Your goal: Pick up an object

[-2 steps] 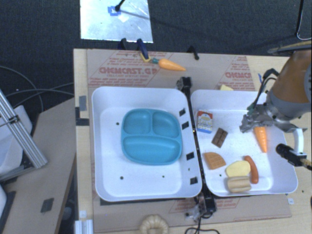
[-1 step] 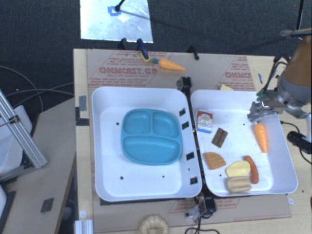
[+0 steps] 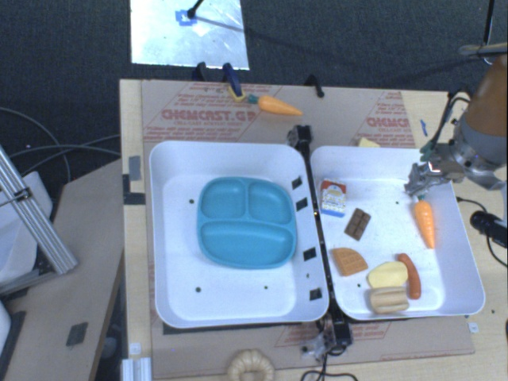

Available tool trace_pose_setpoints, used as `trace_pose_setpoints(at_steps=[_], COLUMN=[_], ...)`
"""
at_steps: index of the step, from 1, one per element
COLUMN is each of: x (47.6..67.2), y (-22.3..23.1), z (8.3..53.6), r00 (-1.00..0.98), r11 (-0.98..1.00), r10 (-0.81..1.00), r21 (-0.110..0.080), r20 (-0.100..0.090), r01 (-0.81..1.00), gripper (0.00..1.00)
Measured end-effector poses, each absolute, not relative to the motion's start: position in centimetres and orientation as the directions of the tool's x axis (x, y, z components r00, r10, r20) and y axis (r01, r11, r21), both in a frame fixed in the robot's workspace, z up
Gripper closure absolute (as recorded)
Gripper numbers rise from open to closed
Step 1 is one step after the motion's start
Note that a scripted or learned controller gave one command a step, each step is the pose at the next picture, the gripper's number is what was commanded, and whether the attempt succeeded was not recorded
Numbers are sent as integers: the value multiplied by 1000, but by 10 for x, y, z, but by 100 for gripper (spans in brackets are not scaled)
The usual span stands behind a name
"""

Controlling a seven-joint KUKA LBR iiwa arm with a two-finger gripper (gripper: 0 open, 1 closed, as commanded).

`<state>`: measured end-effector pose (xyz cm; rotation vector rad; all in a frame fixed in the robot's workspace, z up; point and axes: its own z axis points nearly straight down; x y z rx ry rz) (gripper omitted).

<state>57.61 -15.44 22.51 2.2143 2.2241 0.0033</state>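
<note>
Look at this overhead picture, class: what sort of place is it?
Probably a robotics lab test bench, not a kitchen. A robot arm reaches over two white bins on a cardboard-covered bench; toy food such as a carrot fills one, and cables trail over the dark floor.

1. Both bins (image 3: 238, 308) white; black clips along the shared edge.
2. Divided plate (image 3: 246, 222) in left bin: light blue, plain.
3. Right bin: carrot (image 3: 426, 223) orange; sausage (image 3: 409, 275) red-orange; chocolate bar (image 3: 358, 224) dark brown; carton (image 3: 333, 197) white with red top and blue print.
4. Potato-like piece (image 3: 386, 275) pale yellow; bread roll (image 3: 388, 299) tan; slice (image 3: 348, 260) golden brown.
5. Second carrot (image 3: 275, 105) on the bench: orange, green tip.
6. Bench board (image 3: 198, 113): tan with red lettering.
7. Arm (image 3: 484, 125): grey, orange band.
</note>
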Motion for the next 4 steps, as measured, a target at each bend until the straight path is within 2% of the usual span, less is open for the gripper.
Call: trace_pose_setpoints(at_steps=[1,2,3,4], x=[593,590,602,589], y=[-100,-54,8,-8], z=[231,223,225,232], r00=[-10,-9,-11,0], r11=[10,9,11,0], r10=[1000,1000,1000,1000], r21=[4,1,3,1], r20=[1,1,2,0], r01=[1000,1000,1000,1000], gripper=[100,100,100,100])
